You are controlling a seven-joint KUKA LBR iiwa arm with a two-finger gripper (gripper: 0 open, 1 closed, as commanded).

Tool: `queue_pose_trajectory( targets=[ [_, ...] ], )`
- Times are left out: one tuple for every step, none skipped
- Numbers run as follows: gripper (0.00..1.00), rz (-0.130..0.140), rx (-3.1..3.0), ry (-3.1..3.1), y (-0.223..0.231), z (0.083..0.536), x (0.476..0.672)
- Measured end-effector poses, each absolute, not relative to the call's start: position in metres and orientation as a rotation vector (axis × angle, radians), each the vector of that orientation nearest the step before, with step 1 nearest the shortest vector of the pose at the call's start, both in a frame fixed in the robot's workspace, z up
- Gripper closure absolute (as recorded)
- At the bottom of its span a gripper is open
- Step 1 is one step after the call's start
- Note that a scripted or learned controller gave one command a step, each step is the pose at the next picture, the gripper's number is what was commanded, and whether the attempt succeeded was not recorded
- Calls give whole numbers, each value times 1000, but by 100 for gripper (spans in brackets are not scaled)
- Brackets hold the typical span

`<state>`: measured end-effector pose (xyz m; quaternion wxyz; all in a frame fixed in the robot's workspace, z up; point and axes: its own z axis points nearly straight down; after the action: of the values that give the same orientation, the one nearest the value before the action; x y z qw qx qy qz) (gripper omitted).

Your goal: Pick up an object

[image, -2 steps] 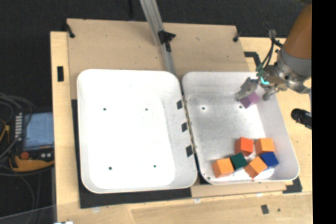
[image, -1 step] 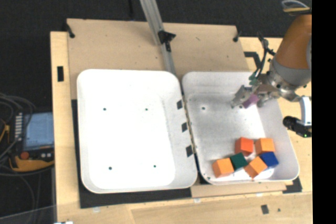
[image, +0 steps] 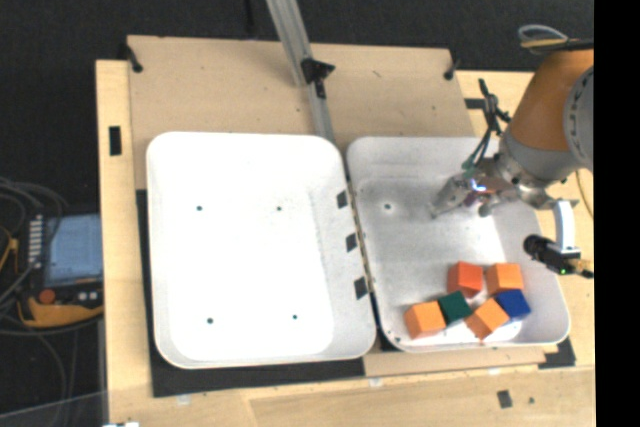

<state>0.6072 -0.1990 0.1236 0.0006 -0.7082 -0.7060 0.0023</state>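
Two bins: we see white trays side by side on the worktop [image: 250, 75].
Right bin [image: 400, 215]: blocks [image: 470, 300] clustered at its lower right.
Tool [image: 468, 195]: over that bin's upper middle; we cannot tell its finger state.
Room: dark floor, cables at lower left.

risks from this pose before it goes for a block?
1. The blocks sit packed together, touching, in the right bin's near corner; the gripper could shove neighbours instead of isolating one.
2. The orange block lies close to the bin's rim, leaving little clearance there.
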Motion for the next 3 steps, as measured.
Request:
queue_pose_trajectory(
  targets=[
    [0,4,-2229,-2218,-201,96,607],
    [100,-2,-2234,-2218,-201,109,609],
    [100,-6,-2230,-2223,-211,170,610]
  ],
)
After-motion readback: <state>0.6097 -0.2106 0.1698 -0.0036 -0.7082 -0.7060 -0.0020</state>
